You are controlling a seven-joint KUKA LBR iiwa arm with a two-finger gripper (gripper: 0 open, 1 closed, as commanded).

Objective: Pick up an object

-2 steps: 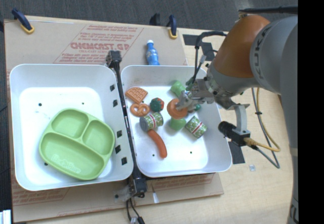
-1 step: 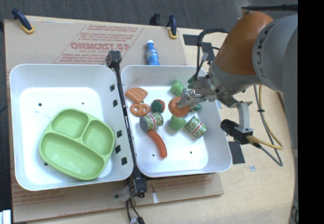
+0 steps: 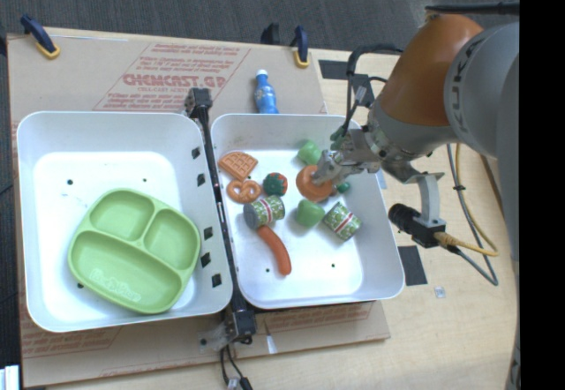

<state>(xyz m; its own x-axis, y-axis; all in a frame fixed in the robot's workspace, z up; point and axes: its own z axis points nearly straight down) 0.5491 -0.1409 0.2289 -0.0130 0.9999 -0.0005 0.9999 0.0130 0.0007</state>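
Hovering right of frame centre, the metal claw (image 3: 330,169) is touching a round orange toy (image 3: 311,184). Its grip I cannot tell. Glossy plastic foods are crowding the smooth white right bin (image 3: 371,269).

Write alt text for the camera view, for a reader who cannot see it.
A grey and orange robot arm reaches from the right into the right white bin, its gripper low over an orange toy among small play-food pieces, including a waffle, a pretzel and a hot dog. The left white bin holds a green divided plate.
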